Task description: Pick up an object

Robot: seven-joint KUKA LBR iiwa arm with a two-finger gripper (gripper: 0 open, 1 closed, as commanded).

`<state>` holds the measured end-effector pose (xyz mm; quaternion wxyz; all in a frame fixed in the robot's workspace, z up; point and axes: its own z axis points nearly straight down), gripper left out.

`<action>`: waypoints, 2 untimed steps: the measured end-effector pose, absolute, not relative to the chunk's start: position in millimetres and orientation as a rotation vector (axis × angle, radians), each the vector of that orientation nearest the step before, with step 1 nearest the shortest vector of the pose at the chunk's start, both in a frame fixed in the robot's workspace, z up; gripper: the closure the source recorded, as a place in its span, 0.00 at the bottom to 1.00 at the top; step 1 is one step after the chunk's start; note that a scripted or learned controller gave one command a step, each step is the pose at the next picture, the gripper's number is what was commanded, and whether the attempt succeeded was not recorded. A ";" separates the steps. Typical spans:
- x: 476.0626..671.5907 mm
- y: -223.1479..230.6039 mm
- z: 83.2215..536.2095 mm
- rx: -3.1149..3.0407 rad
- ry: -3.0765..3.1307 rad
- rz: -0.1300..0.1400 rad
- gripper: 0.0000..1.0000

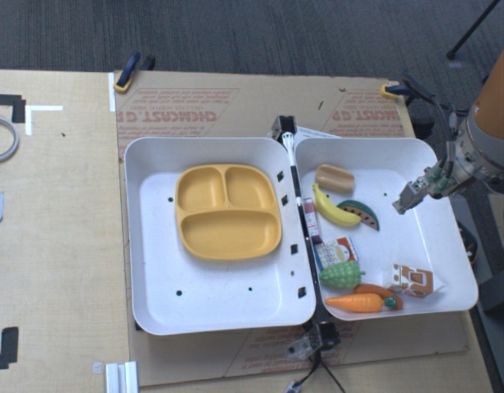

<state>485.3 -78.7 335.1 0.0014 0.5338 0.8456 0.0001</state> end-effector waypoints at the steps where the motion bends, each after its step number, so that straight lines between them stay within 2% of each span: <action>1: 478.5 -6.8 248.2 1.516 2.750 0.000 1.00; 2: 542.7 -20.4 397.3 1.237 2.883 0.001 1.00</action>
